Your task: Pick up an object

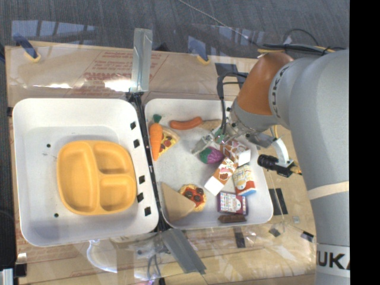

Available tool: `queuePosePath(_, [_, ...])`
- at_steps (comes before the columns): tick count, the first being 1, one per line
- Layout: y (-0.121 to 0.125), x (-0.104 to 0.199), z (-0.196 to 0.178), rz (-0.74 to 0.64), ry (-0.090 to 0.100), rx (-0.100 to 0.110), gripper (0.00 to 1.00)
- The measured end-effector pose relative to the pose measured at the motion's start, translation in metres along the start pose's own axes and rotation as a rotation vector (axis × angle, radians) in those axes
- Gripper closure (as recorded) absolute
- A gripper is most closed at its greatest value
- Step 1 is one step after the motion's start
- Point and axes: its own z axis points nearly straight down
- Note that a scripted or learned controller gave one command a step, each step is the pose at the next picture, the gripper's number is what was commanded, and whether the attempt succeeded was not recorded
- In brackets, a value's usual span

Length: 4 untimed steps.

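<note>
Reaching over the right bin (261, 209) on a cardboard-lined bench (77, 64), dark carpet beyond.
Gripper (221, 140) sits beside the purple toy (210, 155); jaw state unclear.

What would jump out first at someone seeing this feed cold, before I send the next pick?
The big grey arm with its orange band, reaching in from the right over the right bin, dominates the view. Next comes the yellow divided tray lying alone in the left bin. Then the clutter of toy food in the right bin: a carrot by its left wall, a sausage near the top, a pizza slice and small cartons below the wrist.
</note>
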Motion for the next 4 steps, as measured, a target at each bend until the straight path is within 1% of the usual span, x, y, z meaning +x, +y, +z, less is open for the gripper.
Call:
queuePosePath(1, [0.003,0.002,-0.011,-0.012,0.000,0.000,1.00])
queuePosePath(2, [-0.019,0.027,-0.070,0.096,0.001,-0.001,1.00])
queuePosePath(3, [-0.109,0.031,-0.059,-0.152,0.004,0.003,1.00])
queuePosePath(4, [-0.066,0.013,-0.036,-0.790,-0.004,-0.005,1.00])
